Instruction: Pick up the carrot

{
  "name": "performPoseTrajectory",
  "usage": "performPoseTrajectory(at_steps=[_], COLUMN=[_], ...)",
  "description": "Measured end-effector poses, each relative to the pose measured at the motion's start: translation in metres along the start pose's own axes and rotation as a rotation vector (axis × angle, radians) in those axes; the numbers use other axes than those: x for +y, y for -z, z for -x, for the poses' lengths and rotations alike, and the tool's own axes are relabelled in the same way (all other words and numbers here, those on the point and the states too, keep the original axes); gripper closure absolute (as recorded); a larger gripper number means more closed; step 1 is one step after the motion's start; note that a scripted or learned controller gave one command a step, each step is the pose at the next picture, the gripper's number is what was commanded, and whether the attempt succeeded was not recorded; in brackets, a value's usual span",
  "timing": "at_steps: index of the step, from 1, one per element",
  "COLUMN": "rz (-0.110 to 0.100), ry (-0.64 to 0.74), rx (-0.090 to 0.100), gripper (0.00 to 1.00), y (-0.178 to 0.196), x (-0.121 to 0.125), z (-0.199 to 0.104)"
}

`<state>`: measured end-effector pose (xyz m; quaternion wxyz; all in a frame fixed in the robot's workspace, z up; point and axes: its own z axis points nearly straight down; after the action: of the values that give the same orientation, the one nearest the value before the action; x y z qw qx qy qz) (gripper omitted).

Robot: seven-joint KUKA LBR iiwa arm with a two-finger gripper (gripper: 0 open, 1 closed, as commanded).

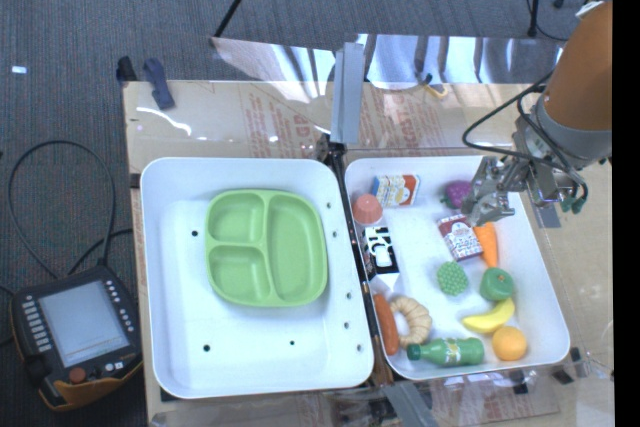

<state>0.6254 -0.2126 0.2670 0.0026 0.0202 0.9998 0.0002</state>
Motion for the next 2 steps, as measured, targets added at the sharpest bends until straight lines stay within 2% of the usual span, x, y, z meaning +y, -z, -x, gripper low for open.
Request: performPoseTrajectory(at_steps=[1,2], rz=[0.003,0.002], ry=[0.142,0.36], rx=[0.003,0.002], gripper=[1.0,1.0], y=[-0.015,-0.019], x=[0.056,-0.002], z=[-0.042,-0.04])
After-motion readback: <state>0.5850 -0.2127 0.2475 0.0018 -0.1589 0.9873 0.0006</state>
